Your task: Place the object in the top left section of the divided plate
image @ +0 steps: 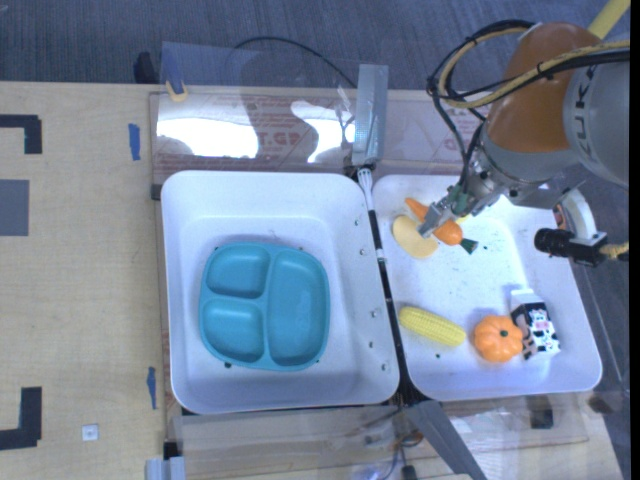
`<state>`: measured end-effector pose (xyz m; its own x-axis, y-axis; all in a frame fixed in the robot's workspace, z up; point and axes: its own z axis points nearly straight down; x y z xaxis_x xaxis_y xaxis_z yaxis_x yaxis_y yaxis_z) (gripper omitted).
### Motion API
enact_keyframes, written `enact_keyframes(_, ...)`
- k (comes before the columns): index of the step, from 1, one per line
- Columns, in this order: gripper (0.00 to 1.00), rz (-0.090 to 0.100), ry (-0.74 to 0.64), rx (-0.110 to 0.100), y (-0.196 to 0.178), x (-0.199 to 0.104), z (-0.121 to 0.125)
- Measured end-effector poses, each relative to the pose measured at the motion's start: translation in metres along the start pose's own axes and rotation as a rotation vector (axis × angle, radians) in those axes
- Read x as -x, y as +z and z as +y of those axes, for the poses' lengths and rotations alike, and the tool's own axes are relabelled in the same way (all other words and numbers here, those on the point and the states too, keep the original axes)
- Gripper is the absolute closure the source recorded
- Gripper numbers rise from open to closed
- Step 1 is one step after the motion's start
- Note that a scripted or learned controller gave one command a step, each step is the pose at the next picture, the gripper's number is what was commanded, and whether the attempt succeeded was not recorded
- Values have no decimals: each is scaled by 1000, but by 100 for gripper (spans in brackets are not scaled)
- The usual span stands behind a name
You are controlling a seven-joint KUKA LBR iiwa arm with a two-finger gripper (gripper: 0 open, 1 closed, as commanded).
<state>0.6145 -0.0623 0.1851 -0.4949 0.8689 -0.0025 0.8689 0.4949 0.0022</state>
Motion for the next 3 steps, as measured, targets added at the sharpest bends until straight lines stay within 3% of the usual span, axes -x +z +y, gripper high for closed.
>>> enact_keyframes(1, 100, -2, 14, 11, -112, -91, -25)
enact_keyframes(2, 100, 4, -461, -2, -112, -140, -75)
enact_keyframes(3, 100, 0, 155, 2, -175, -179, -52)
